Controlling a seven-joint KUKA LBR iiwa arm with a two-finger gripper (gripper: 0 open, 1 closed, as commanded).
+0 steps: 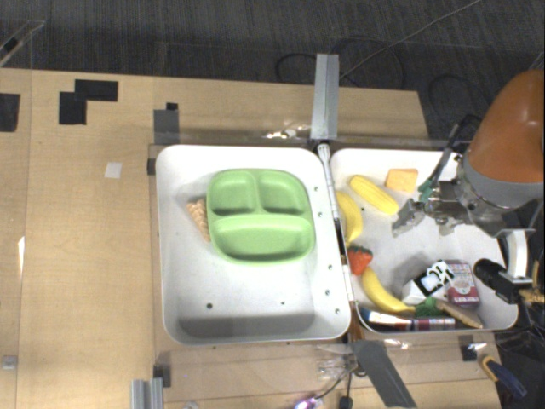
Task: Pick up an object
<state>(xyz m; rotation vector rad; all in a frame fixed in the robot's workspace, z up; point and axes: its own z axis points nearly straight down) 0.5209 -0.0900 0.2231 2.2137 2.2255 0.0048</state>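
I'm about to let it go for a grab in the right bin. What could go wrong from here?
1. The gripper hangs over bare floor between the corn cob and the strawberry; a straight descent would likely close on nothing.
2. The markers, small box and lower banana crowd the near corner, so a grab there may catch two things or slip.
3. The upper banana lies against the bin wall, leaving little finger room.

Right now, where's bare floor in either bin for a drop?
Left bin: a bare strip in front of the green divided plate, toward the near wall. Right bin: a small patch between the strawberry and the end effector; its near edge is crowded with a banana, markers and cartons.
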